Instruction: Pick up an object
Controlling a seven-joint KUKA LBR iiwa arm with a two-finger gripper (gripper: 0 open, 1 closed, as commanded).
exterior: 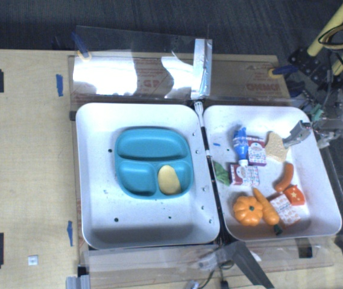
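The gripper, its state impossible to tell, hung at right of frame, just above the sausage.

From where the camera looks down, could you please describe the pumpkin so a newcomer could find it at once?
Start at the right bin, the one crowded with small items. Go to its near edge, left of centre, where the pumpkin lies beside a carrot. It is the only round, ribbed orange thing there; the carrot is long and tapered.
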